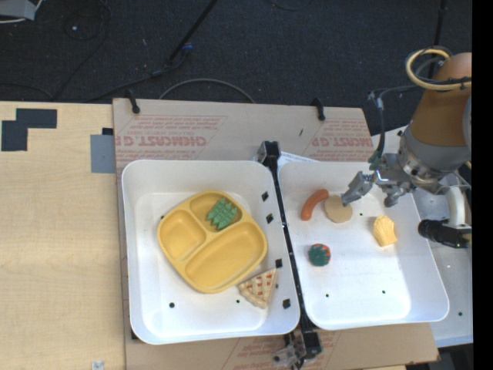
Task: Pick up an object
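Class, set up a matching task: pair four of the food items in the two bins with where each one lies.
Things:
1. green food piece
2. pizza slice
3. sausage
4. yellow block

Places:
A. left bin, beside the yellow tray
B. right bin, right of the tan disc
C. in a tray compartment
D. right bin, touching the disc's left side

Pairs: 1-C, 2-A, 3-D, 4-B

Arm (441, 122) enters from the right, wrist angled down-left; gripper (375, 189) low, fingers spread, nothing between them.
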Available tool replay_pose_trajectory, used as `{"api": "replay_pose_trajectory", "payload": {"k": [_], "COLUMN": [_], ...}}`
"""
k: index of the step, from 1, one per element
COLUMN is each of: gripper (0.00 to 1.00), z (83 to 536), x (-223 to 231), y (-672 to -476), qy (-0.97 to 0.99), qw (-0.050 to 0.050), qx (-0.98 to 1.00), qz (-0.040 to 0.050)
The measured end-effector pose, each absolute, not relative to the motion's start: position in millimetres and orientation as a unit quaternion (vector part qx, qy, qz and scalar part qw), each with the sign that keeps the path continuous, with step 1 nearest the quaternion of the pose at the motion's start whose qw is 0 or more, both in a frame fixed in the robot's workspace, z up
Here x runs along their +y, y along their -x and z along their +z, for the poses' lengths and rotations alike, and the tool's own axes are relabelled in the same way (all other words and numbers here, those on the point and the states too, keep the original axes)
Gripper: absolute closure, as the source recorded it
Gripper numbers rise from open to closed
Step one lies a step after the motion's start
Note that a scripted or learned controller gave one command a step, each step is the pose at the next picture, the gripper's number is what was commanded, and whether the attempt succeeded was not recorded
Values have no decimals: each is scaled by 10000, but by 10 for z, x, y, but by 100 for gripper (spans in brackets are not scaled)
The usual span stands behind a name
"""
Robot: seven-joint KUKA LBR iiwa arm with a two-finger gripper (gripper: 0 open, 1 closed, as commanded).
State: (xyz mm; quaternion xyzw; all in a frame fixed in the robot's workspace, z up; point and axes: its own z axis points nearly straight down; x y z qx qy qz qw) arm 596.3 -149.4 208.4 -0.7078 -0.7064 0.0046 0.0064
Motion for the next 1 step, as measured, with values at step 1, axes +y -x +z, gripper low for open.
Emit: {"api": "replay_pose_trajectory", "payload": {"k": [1], "gripper": [0], "z": [2166], "x": [-1493], "y": [-5992], "qy": [7070], "qw": [4], "qx": [-7072], "qz": [4]}}
